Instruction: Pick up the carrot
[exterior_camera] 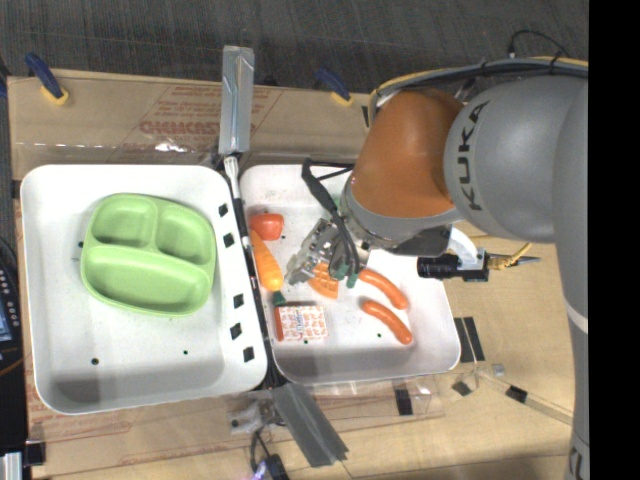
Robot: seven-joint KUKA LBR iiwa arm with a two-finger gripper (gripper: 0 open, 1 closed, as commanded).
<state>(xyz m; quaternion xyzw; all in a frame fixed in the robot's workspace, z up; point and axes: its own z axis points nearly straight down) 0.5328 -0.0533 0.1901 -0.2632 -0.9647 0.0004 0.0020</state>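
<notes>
The carrot [266, 265] lies in the right bin [430, 318], hard against its left wall, its long axis running along that wall from the far end toward the near end, with a red tomato-like piece [267, 226] just beyond its far end and a small red-and-white packet [300, 322] just beyond its near end. The gripper [322, 258] hangs over the middle of the same bin, so the carrot sits just to the left of it in the camera view, close beside but apart. Whether the fingers are spread or pressed together cannot be told from this angle, and an orange wedge [325, 287] and two sausages [385, 303] lie beneath and to the right of them, which in my judgement risks a wrong pick unless the arm shifts left toward the wall.
</notes>
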